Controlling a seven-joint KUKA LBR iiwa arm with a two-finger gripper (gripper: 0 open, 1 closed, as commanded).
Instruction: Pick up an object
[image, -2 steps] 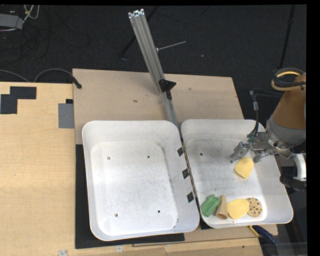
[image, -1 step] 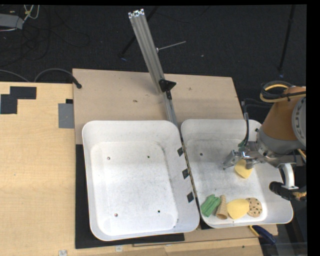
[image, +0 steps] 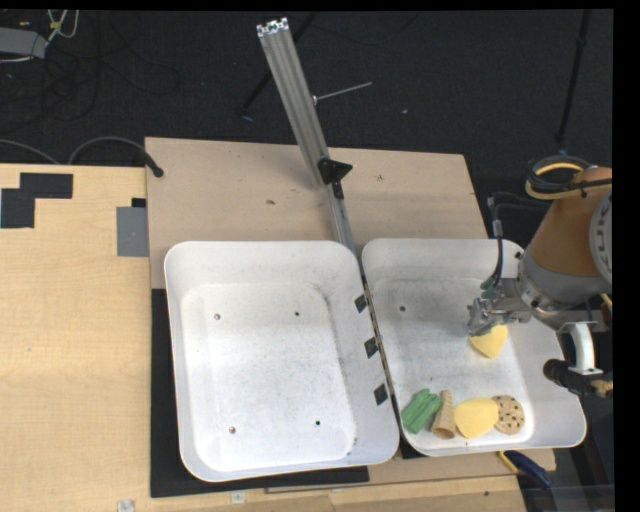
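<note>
Left bin: the shallow white plastic bin (image: 262, 360) sits at centre-left of the frame on the counter (image: 240, 190).
Right bin: the second shallow white plastic bin (image: 430, 300) lies just beside it at centre-right, their edges meeting along a slanted seam.
Upper object: a pale yellow rounded lump (image: 488, 343) lies in the right bin's right half, directly under the end effector (image: 487, 318).
Lower cluster: along the right bin's lower edge, from left to right, a green ridged piece (image: 421, 410), a tan cone (image: 443, 414), a yellow rounded piece (image: 476, 417) and a speckled round cookie (image: 509, 413), close together.
Rail: a long grey metal bar (image: 300, 120) runs from top centre down to the seam.
</note>
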